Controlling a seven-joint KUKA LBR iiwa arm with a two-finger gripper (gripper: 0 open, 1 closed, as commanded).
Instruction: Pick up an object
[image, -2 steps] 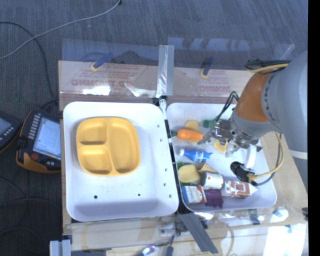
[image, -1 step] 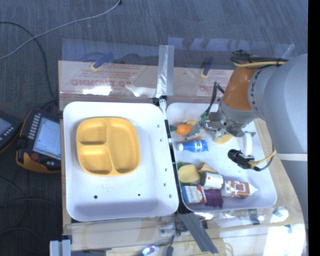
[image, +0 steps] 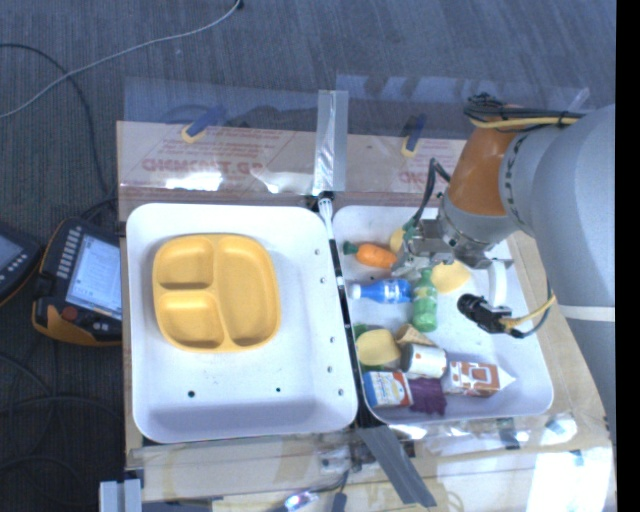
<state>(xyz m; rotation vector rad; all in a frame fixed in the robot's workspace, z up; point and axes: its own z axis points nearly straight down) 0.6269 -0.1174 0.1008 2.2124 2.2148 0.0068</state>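
Camera view: arm (image: 560, 190) reaches in from right, over right bin (image: 530, 385). Gripper (image: 425, 262) sits low among the clutter at the bin's far end, just above the green bottle (image: 425, 305). Finger state: cannot tell. Carrot (image: 375, 255) lies just left of gripper; blue bottle (image: 383, 292) below it. Carton (image: 470, 377) near front. Left bin (image: 300, 390) holds yellow tray (image: 215, 290).

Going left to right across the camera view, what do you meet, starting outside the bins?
Teach pendant → yellow divided plate in the left bin → blue-and-white bottle → green bottle → milk carton.
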